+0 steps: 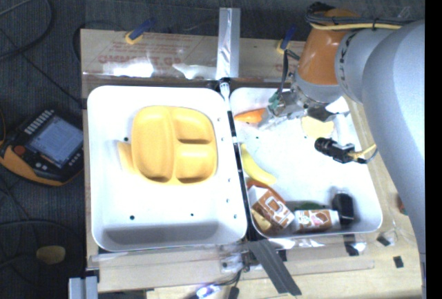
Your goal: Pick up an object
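Though labels unreadable, brown packet lies in right bin; fingers' state: cannot tell.

bins: there were two, left bin and right bin | yellow tray: one | banana: one | brown packets: two | orange piece: one

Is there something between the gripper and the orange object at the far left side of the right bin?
Nothing visible does. The gripper is low in the right bin, just right of the orange object, with bare white floor between them.
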You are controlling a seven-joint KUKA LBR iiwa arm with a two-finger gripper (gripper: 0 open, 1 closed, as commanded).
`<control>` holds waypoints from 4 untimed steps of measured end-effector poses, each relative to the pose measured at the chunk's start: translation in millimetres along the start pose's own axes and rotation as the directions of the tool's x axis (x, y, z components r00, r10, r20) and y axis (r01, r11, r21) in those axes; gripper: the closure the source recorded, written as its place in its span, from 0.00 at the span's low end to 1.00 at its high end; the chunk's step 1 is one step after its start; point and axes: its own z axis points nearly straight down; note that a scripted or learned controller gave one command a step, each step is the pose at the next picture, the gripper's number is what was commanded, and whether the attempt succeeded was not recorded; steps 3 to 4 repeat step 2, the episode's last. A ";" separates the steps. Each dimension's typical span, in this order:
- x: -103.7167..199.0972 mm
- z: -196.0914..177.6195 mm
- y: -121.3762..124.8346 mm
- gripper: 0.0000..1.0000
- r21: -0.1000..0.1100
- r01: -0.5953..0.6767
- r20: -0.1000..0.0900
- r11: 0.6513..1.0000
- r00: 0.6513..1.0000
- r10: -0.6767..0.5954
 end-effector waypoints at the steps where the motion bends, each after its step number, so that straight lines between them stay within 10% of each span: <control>1: 44.6 -84.1 29.2 1.00 0.013 -0.084 0.001 0.996 0.996 0.084; 4: 44.7 -91.4 29.5 1.00 0.016 -0.083 0.003 0.996 0.997 0.083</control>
